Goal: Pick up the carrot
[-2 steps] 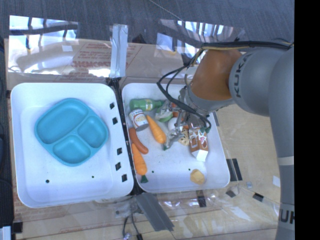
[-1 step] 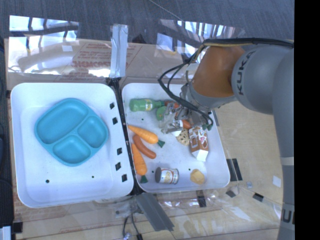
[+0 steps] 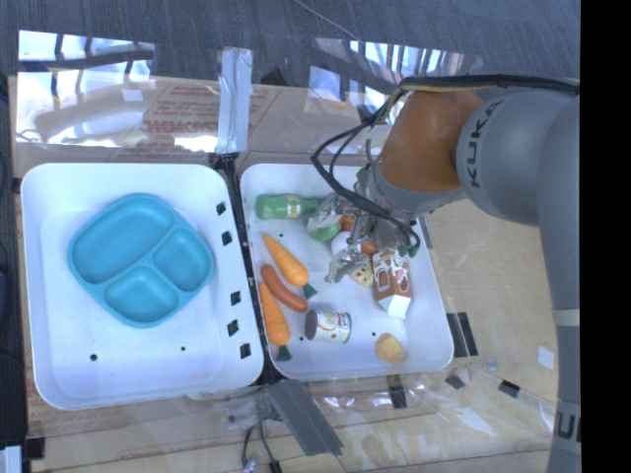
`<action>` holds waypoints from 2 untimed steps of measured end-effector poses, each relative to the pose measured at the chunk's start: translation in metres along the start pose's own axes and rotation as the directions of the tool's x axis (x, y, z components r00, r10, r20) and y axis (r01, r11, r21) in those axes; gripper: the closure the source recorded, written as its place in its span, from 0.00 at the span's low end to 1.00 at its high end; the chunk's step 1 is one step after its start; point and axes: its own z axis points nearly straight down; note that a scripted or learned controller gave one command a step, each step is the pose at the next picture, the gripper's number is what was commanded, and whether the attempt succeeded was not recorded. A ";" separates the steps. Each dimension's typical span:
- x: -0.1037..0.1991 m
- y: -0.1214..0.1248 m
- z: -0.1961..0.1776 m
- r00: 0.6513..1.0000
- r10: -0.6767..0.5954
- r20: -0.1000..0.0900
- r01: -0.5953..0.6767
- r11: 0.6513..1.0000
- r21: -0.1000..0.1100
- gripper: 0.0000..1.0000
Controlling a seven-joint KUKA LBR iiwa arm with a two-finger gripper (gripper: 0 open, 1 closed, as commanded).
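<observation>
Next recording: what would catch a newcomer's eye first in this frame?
The bulky grey arm with its orange band reaches in from the right, its gripper low over the right white bin. That bin is crowded: two orange carrots, a reddish sausage, a green bottle and a small can. In the left white bin sits a bright blue three-compartment plate.

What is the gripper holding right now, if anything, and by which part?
Nothing that can be seen. The gripper hangs in the right bin, right of the carrots, with no item visible between its fingers.
</observation>
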 end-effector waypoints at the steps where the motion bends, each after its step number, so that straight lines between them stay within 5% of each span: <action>1: -0.014 0.048 0.019 0.996 0.091 -0.012 -0.091 0.996 -0.005 0.00; 2: -0.015 0.050 0.009 0.996 0.084 -0.011 -0.084 0.996 -0.005 1.00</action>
